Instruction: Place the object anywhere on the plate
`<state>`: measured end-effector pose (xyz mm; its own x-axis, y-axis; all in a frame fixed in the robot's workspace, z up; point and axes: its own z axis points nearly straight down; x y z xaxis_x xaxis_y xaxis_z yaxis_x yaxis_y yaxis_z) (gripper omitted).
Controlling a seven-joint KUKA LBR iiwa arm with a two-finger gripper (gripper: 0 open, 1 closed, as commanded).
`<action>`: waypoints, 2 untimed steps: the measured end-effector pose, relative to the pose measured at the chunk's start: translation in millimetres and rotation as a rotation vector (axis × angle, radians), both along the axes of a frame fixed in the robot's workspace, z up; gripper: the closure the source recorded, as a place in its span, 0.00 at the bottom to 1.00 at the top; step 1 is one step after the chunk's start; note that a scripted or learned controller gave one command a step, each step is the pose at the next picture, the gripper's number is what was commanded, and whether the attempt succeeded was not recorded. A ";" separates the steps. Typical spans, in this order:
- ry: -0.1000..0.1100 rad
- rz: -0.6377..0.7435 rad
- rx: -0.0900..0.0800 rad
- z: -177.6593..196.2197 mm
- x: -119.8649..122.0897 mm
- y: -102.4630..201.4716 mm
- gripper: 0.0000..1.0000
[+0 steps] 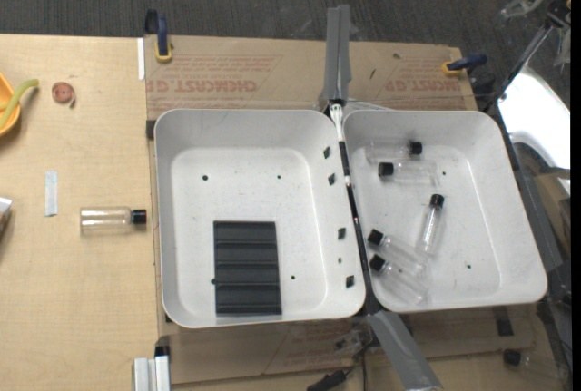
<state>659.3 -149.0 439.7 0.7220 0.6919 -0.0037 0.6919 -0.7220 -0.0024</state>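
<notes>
The cardboard [272, 76] under the bins bears red print, upside down from the camera; behind the left bin [168, 199] it reads "CHEMC127.GF", the last letters uncertain; behind the right bin [508, 199] the same red print recurs, cut short and too faint to read fully; a smaller line beneath each is illegible.

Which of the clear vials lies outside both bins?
The vial on the wooden bench, left of the left bin, lying on its side; the others lie in the right bin.
</notes>
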 end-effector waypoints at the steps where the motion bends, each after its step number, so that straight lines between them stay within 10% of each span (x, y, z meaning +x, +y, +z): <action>1: 0.000 0.041 0.000 0.6 -94.1 -61.9 0.00; 2: 0.000 -0.227 -0.001 -0.2 -6.5 -3.5 0.00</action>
